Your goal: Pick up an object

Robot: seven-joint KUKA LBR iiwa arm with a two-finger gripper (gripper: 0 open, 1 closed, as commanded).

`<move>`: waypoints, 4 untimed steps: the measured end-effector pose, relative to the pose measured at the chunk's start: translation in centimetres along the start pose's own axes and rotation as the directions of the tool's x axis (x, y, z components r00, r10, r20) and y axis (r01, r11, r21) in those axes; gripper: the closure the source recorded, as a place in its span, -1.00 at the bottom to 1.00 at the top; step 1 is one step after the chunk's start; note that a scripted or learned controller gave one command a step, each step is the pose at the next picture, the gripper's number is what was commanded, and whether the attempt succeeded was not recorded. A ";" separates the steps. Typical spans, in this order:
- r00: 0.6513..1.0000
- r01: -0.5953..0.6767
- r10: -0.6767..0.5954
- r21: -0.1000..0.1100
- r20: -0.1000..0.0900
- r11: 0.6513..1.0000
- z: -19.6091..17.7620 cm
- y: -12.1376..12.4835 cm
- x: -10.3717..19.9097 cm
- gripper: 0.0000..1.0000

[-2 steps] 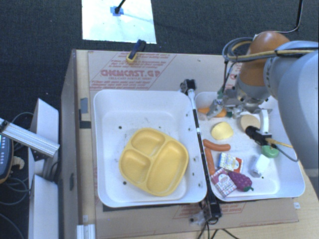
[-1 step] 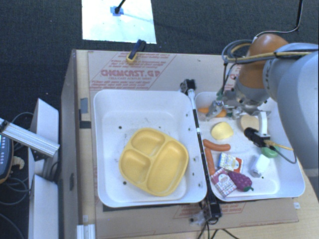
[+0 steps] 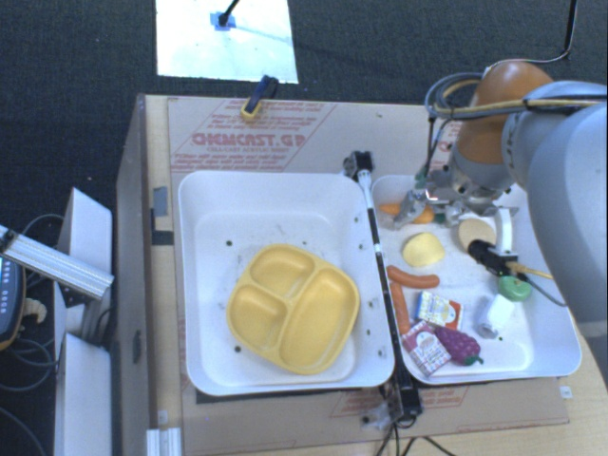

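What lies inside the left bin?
The left bin holds one yellow tray with three compartments; nothing sits in them. A few dark specks dot the bin floor around it. The floor beneath the tray is covered, so that part cannot be checked.

Setting: a robotics lab, my test bench. I work over a cardboard-topped bench [image 3: 285, 126] printed with red lettering, carrying two shallow white bins: the left bin [image 3: 204, 255] holds a yellow divided tray [image 3: 293, 307], the right bin [image 3: 551, 345] a scatter of toy food [image 3: 423, 250] and small packets. Dark carpet [image 3: 76, 65] surrounds it. A white floor sheet [image 3: 204, 46] bears a blue marker [image 3: 223, 21]. Loose cables [image 3: 28, 335] and an aluminium bracket [image 3: 57, 262] sit at the left.
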State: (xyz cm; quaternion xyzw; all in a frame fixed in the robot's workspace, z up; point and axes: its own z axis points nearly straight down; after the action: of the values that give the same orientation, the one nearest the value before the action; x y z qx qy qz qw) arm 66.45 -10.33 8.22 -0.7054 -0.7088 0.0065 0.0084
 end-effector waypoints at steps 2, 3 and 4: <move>1.000 -0.004 0.004 -0.021 0.003 1.000 -0.1 -7.4 0.6 -1.00; 1.000 -0.003 0.003 -0.025 0.002 1.000 -1.2 -7.3 0.6 1.00; 1.000 -0.002 0.002 -0.025 0.002 1.000 -1.2 -7.3 0.6 -1.00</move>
State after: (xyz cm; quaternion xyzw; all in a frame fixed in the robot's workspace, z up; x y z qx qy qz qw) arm 59.22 -9.76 9.54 -0.7062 -0.7080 -0.0015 -0.0012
